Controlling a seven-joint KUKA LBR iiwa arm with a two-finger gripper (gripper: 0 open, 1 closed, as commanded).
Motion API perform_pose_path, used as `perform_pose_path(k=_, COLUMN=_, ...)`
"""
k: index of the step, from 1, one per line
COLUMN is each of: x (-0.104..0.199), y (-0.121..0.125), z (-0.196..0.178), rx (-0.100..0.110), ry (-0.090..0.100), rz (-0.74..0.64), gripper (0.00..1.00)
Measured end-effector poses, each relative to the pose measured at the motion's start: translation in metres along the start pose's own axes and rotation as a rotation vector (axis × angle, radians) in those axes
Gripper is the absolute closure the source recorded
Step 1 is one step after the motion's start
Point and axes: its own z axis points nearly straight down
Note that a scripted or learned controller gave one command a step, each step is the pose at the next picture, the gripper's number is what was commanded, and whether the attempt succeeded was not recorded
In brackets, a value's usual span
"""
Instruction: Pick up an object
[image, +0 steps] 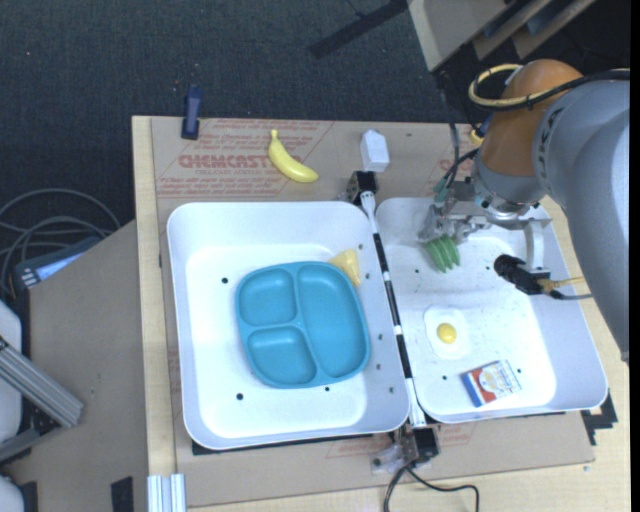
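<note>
My gripper (447, 228) hangs over the far left part of the right bin (570, 350). A green ribbed object (444, 253) lies right below its tip, touching or nearly touching it. Whether the object is gripped is unclear from this angle. A toy fried egg (446, 332) lies in the middle of the same bin. Near that bin's front sits a small red, white and blue packet (491, 381).
The left bin (200, 250) holds a blue divided plate (300, 323) with a yellow piece (347, 264) at its far right corner. On the bench behind the bins lie a yellow banana (290, 160), a white block (375, 150) and a blue item (191, 110).
</note>
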Motion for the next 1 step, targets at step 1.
perform_pose_path(k=1, x=0.0619, y=-0.0679, z=-0.0902, rx=0.004, ry=0.003, rz=0.001, gripper=1.00)
